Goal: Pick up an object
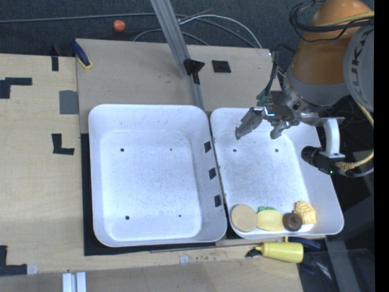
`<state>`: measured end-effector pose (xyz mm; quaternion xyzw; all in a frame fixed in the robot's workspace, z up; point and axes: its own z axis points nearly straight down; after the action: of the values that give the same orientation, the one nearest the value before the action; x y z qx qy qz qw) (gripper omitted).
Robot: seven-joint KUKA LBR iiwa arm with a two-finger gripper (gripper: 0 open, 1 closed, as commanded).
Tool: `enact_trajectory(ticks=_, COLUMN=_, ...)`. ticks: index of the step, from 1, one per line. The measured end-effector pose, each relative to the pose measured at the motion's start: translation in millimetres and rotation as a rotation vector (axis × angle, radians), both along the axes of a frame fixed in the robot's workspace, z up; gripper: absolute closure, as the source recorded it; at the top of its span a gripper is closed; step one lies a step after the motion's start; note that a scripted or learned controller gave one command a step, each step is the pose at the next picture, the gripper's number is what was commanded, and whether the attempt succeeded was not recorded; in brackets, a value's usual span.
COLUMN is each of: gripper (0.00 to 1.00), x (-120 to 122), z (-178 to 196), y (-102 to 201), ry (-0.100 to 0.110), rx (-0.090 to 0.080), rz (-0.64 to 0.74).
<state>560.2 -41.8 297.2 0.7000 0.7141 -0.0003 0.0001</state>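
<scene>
Arm: the grey arm (331,47) with the orange band comes in from the right side and hangs over the far part of the right bin.
Pincer: the pincer (261,126) is above the far end of the right bin (273,169), its two fingers spread apart, with nothing between them. One finger (245,126) points to the left and down, the other is toward the right.
Right bin: shallow and white, its floor is bare under the pincer; all the objects lie in a row along the near wall.
Objects in the right bin: a round tan disc (244,218) on the left, then a yellow piece with a green bit (268,218) just beside it, then a small dark brown round thing (292,222), and a yellow ribbed object (304,211) at the right end. They are touching or almost touching each other.
Distance to the objects: the pincer is well apart from this row, at the opposite end of the bin.
Left bin: the left bin (149,175) is white and shallow, standing just beside the right one.
Counter: the counter (36,163) is light wood with some dark tape marks. A yellow object with a dark tip (281,251) lies outside the right bin, near its front edge. A small orange ball (119,25) lies far behind the bins.
</scene>
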Motion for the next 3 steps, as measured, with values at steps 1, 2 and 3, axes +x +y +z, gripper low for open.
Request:
enact_trajectory(ticks=1, gripper=0.00, x=6.2, z=-30.2, y=-72.6, ry=0.003, rx=-0.001, rz=-0.025)
enact_trajectory(ticks=2, gripper=0.00, x=-6.5, z=-19.8, y=-103.3, ry=0.000, rx=0.000, rz=-0.022)
enact_trajectory(ticks=3, gripper=0.00, x=65.8, z=11.9, y=-59.0, ry=-0.001, rx=0.001, rz=-0.016)
